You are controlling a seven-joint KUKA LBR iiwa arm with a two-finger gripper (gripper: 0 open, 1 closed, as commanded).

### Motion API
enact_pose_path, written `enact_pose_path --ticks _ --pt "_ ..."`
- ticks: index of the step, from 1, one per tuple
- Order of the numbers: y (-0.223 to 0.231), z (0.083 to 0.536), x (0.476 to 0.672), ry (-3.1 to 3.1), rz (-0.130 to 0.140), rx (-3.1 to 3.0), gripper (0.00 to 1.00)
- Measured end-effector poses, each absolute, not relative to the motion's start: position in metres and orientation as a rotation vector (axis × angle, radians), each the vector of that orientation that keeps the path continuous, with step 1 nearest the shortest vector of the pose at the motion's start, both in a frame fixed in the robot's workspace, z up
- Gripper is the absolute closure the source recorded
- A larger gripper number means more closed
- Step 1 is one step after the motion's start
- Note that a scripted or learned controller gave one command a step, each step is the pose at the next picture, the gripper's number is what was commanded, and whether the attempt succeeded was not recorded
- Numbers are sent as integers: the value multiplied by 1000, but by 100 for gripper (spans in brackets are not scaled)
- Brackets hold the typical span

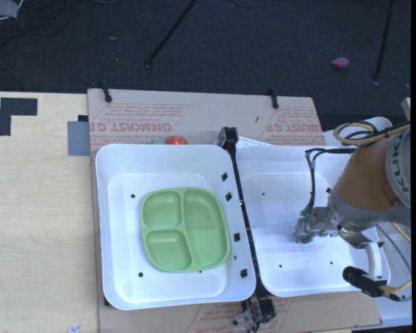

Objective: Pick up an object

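The bench (pixel 35 207) carries a sheet of printed cardboard (pixel 194 120), and on that sit two shallow white bins side by side, the left bin (pixel 118 255) and the right bin (pixel 277 276), meeting along a dark clipped seam. The arm (pixel 371 182), grey with its orange band, leans in from the right and hangs over the right bin, its wrist dropped low toward that bin's floor. The one thing plainly on offer for picking is a pale green divided plate (pixel 185 229), lying flat near the middle of the left bin, three compartments up, its longer side running roughly from the far-left to the near-right of the bin (slightly skewed against the bin walls). The gripper (pixel 305 229) sits in the middle of the right bin, so the plate lies well apart from it, across the seam and to the left in the camera view, at about the same depth. That sideways gap is what the next move turns on: as I judge it, the arm would need to lift clear of the divider and cross over before descending on a plate rim. Whether the fingers are spread or pressed together I cannot tell; they are small, dark and blurred. A small orange-red object (pixel 177 141) lies just behind the left bin's far wall.
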State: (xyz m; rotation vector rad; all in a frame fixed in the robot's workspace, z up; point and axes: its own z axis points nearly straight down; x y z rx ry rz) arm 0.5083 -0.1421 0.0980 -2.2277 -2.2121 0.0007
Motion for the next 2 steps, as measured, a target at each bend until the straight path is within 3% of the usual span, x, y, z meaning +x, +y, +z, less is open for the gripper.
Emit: enact_pose_path --ticks 2 --pt "-139 210 517 -2225 -3 -2223 100"
